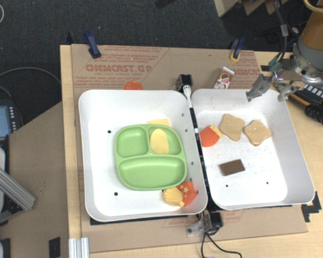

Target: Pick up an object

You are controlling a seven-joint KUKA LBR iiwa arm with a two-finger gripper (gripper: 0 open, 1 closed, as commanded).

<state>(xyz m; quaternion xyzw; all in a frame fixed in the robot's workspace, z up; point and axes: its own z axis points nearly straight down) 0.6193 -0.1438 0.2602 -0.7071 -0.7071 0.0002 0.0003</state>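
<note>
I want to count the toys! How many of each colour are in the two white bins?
Green: 1, divided plate
Yellow: 3
Red-orange: 2
Tan toast: 2
Brown: 1
Total: 9

Arm cut off at the right edge; yellow piece partly hidden behind green plate.
</note>
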